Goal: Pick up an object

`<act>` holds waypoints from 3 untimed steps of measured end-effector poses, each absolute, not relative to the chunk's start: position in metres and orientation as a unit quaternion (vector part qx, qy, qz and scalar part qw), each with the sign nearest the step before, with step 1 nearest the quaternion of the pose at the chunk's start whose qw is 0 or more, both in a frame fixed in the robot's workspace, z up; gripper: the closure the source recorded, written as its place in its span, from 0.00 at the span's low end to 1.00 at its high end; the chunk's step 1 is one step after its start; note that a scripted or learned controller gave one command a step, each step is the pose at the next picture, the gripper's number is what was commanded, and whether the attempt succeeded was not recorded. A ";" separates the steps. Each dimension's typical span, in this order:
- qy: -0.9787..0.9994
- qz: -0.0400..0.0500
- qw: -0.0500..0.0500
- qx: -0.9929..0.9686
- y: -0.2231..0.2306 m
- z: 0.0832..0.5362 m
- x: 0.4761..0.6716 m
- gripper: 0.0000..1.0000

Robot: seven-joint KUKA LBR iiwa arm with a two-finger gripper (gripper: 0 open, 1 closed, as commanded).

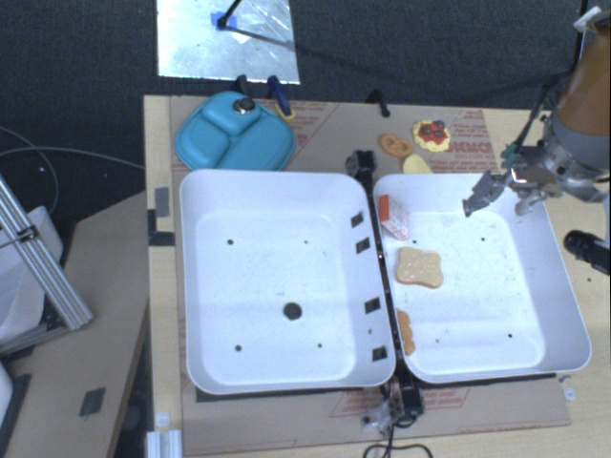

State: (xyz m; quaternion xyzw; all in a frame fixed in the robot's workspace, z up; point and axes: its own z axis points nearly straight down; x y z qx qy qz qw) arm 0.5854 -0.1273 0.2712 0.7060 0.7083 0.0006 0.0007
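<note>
In the right bin (549,327) a tan toast-shaped slice (418,267) lies flat near the left wall. A red and white packet (393,218) rests against that wall further back, and a small orange piece (405,332) lies by the wall toward the front. A small dark round object (292,311) sits in the left bin (220,256). My gripper (501,198) hangs over the right bin's back right part, open, with nothing between its fingers. It is well to the right of the slice and behind it.
Behind the bins lie a blue divided tray (234,134), an orange toy cookie (394,145), a small pizza-like toy (431,134) and a pale yellow piece (416,165). A shiny metal sheet (227,27) lies further back. Black clips (364,246) line the seam between the bins.
</note>
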 end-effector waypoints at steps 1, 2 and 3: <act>0.710 -0.001 -0.002 0.704 -0.109 0.126 0.619 0.00; 0.709 0.002 0.003 0.705 -0.145 0.084 0.672 0.00; 0.708 0.003 0.004 0.706 -0.104 0.088 0.591 0.00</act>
